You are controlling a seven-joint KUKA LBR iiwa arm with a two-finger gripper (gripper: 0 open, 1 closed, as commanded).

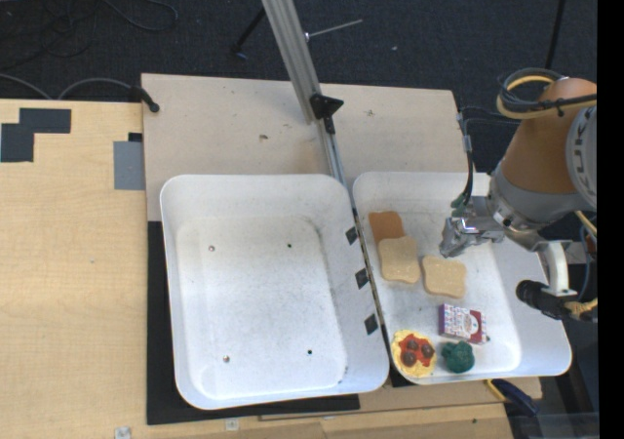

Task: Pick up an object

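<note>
Camera view, tool (454, 244) above bread slice (445, 277)

We see the grey arm (546, 169), orange-banded above the wrist, reaching in from the right, its gripper (456, 240) lowered and pointing down.

One fixed camera: we look down at a slant from above the bench (292, 125), near enough to take in both white bins (195, 232) side by side. The dark floor (146, 18) lies along our top edge; the arm (546, 164) enters from our right.
</note>
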